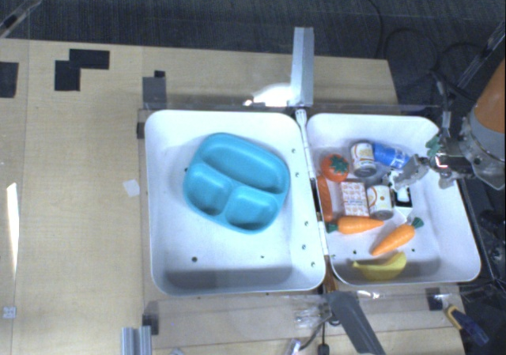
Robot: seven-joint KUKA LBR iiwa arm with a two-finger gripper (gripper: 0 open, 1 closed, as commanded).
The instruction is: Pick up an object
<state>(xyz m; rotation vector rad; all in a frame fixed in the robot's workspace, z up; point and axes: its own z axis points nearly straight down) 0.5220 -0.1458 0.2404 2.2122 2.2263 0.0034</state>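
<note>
The right bin (451, 266) holds several toy foods. A red tomato (336, 167), a silver can (363, 159) and a blue can (389, 156) lie at its back. A red-and-white box (353, 198) and a small jar (381, 200) sit in the middle. Two orange carrots (357, 225) (393, 239) and a yellow banana (379, 265) lie at the front. My gripper (405, 176) reaches in from the right. It hangs just right of the small jar and below the blue can, with no object visibly in it.
The left bin (170, 266) holds a blue divided plate (235, 181). An orange stick-shaped toy (323, 197) lies along the right bin's left wall. The grey arm (474, 152) crosses the right bin's right rim. A metal post (303, 65) stands behind the bins.
</note>
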